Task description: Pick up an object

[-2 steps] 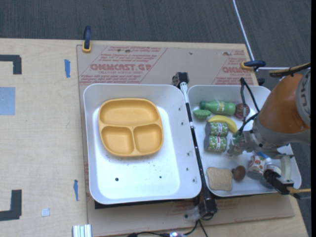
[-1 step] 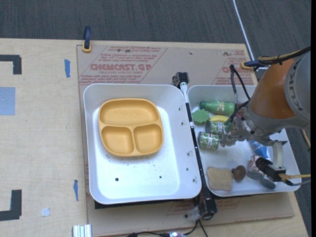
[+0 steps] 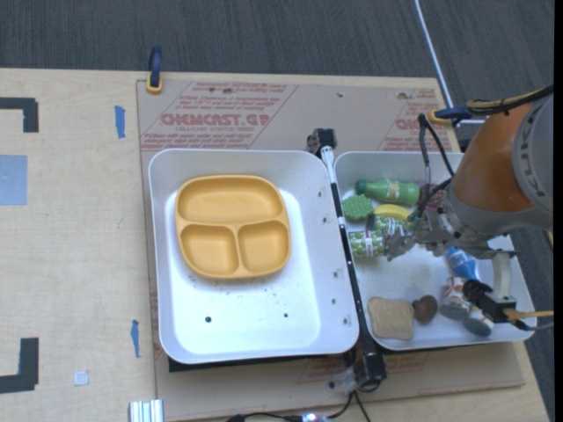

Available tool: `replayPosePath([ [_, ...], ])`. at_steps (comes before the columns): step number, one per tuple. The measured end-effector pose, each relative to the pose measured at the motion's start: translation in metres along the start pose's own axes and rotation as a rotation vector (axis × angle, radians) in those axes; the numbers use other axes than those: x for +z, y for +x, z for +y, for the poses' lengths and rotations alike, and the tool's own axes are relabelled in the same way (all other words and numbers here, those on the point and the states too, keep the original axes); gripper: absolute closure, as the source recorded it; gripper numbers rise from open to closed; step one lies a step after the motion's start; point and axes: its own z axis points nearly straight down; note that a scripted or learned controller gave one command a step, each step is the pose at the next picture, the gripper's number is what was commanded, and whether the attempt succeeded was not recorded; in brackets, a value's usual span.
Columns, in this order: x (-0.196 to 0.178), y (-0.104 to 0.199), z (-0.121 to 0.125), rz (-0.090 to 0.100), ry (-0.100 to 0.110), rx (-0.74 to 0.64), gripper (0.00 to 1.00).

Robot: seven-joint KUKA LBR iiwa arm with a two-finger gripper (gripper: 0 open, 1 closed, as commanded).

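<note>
Bench (image 3: 70, 262) carries two white bins side by side. The left bin (image 3: 255, 323) holds a yellow three-compartment plate (image 3: 233, 224). The right bin (image 3: 413, 284) holds the clutter: a green bottle (image 3: 387, 189), a banana (image 3: 391, 211) just below it, a slice of bread (image 3: 391, 317) near the front wall and a small brown ball (image 3: 426, 307) beside it. The gripper (image 3: 406, 236) hangs low over the banana and a green can (image 3: 365, 243) (whether its fingers are apart or together, I cannot tell).
</note>
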Motion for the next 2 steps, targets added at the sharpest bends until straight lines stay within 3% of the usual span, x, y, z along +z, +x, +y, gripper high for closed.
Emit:
replayPosePath([
  [1,0.036,0.006,0.011,0.013,0.005,-0.007,0.0],
  [2,0.025,0.007,0.012,0.014,0.001,-0.008,1.0],
])
